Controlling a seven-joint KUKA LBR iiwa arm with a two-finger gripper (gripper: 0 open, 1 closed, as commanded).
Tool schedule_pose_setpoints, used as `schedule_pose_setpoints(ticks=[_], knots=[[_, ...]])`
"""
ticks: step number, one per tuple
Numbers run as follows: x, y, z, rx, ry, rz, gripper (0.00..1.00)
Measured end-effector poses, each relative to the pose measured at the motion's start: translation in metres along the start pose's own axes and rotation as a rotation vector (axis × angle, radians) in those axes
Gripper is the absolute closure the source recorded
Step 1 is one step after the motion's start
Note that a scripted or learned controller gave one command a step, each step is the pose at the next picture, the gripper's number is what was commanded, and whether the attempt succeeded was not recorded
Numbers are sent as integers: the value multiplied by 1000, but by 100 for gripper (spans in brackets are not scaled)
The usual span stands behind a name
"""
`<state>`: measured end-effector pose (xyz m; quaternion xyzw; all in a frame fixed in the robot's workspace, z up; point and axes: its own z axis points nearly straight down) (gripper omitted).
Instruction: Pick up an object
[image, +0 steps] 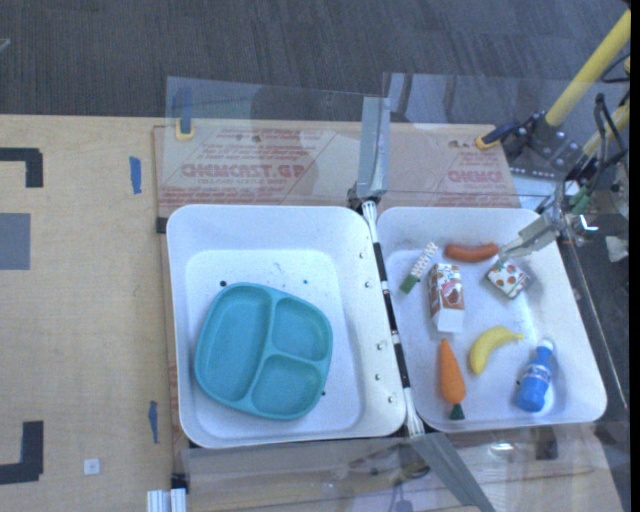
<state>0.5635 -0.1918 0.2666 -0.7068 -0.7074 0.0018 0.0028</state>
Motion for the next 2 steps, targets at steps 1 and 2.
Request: schedule_pose_setpoints(ticks=[1, 2], knots=[[6, -70, 101, -1, 0, 13, 0], [29, -82, 186, -1, 1, -113, 0]])
